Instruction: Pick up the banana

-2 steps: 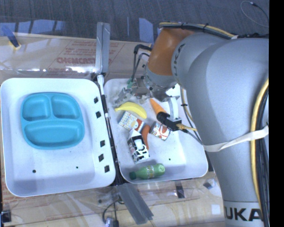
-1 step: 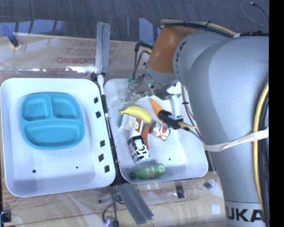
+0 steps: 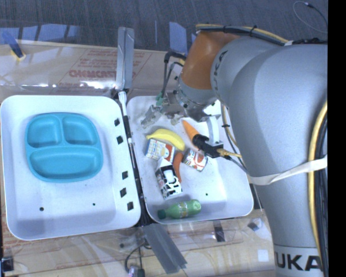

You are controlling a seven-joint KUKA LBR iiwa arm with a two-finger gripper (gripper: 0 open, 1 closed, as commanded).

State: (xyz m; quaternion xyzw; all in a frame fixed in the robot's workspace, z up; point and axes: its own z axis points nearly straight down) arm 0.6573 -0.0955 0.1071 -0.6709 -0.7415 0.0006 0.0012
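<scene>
Looms over the right bin (image 3: 236, 196), hiding its far right corner: grey arm (image 3: 277, 114). Left bin (image 3: 23, 212), bearing a blue divided tray (image 3: 63, 145). Around the banana (image 3: 167, 137), mid right bin: carton (image 3: 157, 149) touching, carrot (image 3: 191, 131) beside, can (image 3: 169, 181), green bottle (image 3: 180, 209) near. Gripper (image 3: 161, 109) just above the banana; open or closed, cannot tell.
</scene>
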